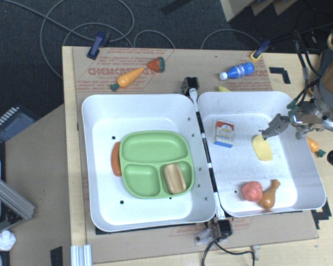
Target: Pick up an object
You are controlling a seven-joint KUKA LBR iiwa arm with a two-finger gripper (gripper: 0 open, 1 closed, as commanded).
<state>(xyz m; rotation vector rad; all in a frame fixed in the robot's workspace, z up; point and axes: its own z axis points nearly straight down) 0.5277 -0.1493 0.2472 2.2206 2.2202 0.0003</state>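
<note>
The right bin [299, 165] holds a small white carton [224, 133] with a red and blue print, a pale yellow piece [262, 148], a pink lump [252, 190] and an orange-brown drumstick [269, 194]. My gripper [273, 129] hangs over this bin's right half, just above and to the right of the yellow piece and apart from the carton. Nothing shows held in it. In the left bin [100, 121] lies a green divided plate [150, 148] with a tan bun [175, 178] in its lower right compartment. A red sausage [116, 158] lies along the plate's left side.
On the bench behind the bins lie a toy carrot [134, 75], a blue bottle [238, 71] and two blue clips [97, 45] [259, 50]. A small orange item [312, 144] sits outside the right bin's right wall. Cables run across the dark floor behind.
</note>
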